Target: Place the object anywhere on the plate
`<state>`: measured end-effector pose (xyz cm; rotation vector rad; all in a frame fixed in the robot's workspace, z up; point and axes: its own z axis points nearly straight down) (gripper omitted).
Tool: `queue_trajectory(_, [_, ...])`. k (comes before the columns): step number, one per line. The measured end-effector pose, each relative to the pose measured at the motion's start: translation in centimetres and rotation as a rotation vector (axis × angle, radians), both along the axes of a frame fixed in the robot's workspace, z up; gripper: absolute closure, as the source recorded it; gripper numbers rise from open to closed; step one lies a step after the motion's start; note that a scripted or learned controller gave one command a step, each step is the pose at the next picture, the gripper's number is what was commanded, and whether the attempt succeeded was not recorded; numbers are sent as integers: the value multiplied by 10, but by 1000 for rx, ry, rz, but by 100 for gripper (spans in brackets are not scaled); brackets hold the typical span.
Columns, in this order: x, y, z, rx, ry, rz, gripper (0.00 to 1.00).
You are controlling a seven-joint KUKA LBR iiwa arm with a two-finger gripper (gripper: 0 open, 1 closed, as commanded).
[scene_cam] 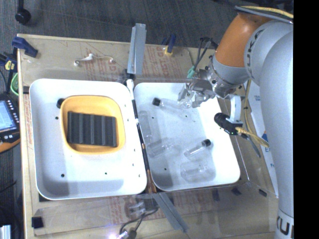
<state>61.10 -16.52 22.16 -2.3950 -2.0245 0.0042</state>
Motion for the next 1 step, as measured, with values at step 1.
queue_trajectory(1, [5,62,12,-1,0,185,100])
